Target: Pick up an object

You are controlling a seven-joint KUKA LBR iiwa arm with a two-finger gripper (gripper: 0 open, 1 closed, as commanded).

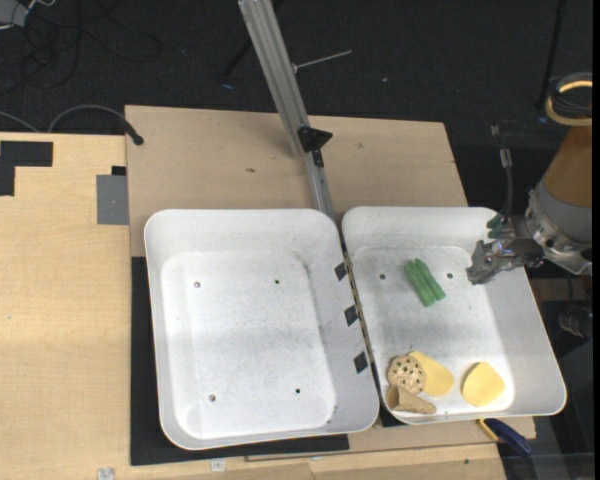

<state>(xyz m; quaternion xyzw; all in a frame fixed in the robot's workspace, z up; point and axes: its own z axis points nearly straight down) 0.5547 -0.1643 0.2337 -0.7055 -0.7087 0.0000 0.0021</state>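
Green plastic, a short ridged block [424, 281], lies on the floor of the right bin [520, 320], a little way off from the gripper [483, 264] and toward the divider between the two bins. The gripper hangs at the bin's far-right side, low over the white floor, near the rim. Whether the fingers are spread or pressed together I cannot tell from where I stand; they read as a dark cluster with nothing visible between them.

Further from the gripper, down in the bin's near corner, sit three more pieces: a yellow rounded lump [483, 383], a second yellow piece [436, 375] touching a tan disc full of holes [407, 370], and a small brown piece [413, 401] just under that.

The risks look plain enough. Working this close to the rim, a descent could catch the bin wall rather than any object. The green block is narrow and lies at a slant, so fingers closing off-axis would likely nudge it away or twist it out. The corner pile is tightly packed, and a grab there might pinch two things, or none. The left bin [242, 328] offers no target.
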